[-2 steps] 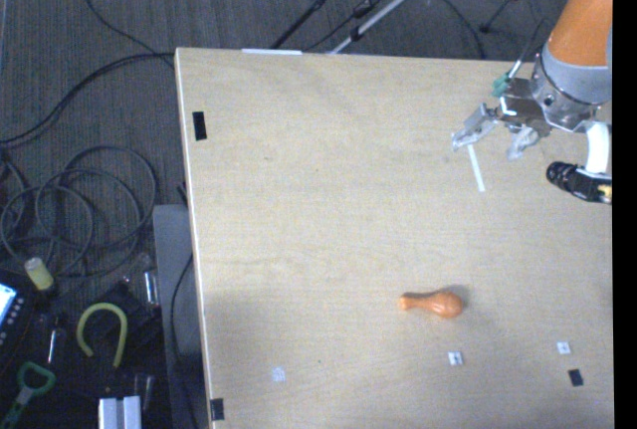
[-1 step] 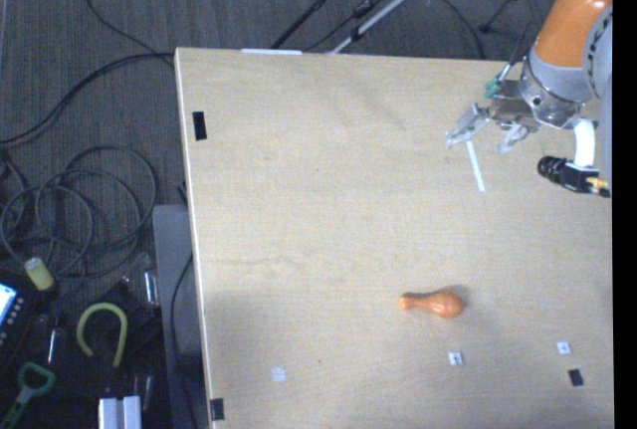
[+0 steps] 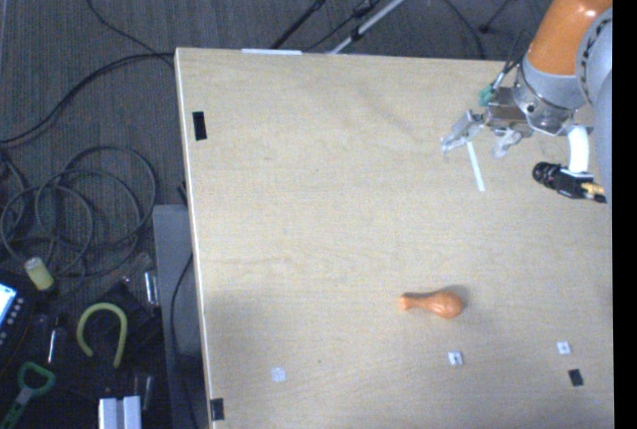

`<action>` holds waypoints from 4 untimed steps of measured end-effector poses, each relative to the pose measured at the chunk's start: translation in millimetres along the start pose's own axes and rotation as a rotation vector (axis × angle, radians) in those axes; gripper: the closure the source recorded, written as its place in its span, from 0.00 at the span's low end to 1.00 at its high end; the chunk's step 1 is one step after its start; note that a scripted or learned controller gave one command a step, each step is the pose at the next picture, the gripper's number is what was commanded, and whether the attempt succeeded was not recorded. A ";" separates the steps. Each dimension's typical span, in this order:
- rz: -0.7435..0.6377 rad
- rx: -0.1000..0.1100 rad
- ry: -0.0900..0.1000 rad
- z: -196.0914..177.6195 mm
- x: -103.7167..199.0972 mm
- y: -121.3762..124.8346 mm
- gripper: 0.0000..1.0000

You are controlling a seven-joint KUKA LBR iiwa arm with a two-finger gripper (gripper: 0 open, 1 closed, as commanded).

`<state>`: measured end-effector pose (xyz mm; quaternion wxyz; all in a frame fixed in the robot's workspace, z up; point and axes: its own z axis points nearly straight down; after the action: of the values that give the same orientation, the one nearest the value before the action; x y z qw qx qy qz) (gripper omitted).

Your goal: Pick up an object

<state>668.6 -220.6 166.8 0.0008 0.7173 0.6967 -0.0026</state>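
An orange pear-shaped object (image 3: pixel 434 304) lies on its side on the tan board (image 3: pixel 318 218), toward the front right. My gripper (image 3: pixel 480 140) hangs over the board's back right, well behind the orange object and apart from it. Its two fingers are spread, so it is open. A thin white stick (image 3: pixel 477 170) slants down from just below the gap between the fingers. I cannot tell whether the stick rests on the board or hangs from the gripper.
Small black tags (image 3: pixel 199 125) and white tags (image 3: pixel 455 357) dot the board. A black fitting (image 3: pixel 563 178) juts from the arm at the right. The board's left edge drops to a floor strewn with cables (image 3: pixel 80 208) and tools.
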 end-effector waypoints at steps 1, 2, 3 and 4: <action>-0.040 -0.001 0.000 -5.2 2.3 0.4 0.00; -0.055 -0.002 -0.001 -13.0 -1.7 0.4 0.00; -0.081 0.000 0.000 -4.9 -0.8 0.3 0.00; -0.107 -0.002 -0.001 -36.0 -1.6 0.6 0.00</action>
<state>669.2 -222.0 202.8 0.0017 0.6791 0.7341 -0.0020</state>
